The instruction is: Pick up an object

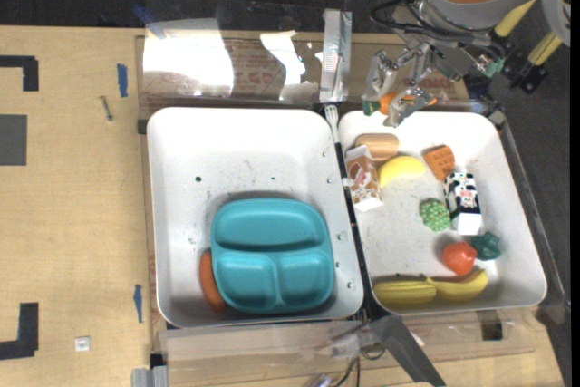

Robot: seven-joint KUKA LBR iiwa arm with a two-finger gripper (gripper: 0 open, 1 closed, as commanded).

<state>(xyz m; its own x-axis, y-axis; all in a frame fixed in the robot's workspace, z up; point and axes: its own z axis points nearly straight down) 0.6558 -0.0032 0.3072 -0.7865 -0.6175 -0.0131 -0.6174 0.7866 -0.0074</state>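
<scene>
My gripper (396,97) hangs over the far edge of the right bin (521,222), under the orange-banded wrist. A small orange piece with a green end, like a toy carrot (387,103), shows between the metal fingers (415,95), so the gripper looks shut on it. Below it in the right bin lie a hot dog bun (376,143), a yellow lemon (401,169), an orange cracker (439,160), a small printed packet (362,180), a cow-patterned carton (463,195), a green bumpy piece (435,214), a red tomato (459,257) and a banana (464,285).
The left bin (181,159) holds a teal divided tray (272,256) with an orange object (207,278) partly under its left edge. A metal divider (333,54) and a clear sheet stand behind the bins. A dark green piece (490,245) and a yellow corn cob (404,290) sit near the right bin's front.
</scene>
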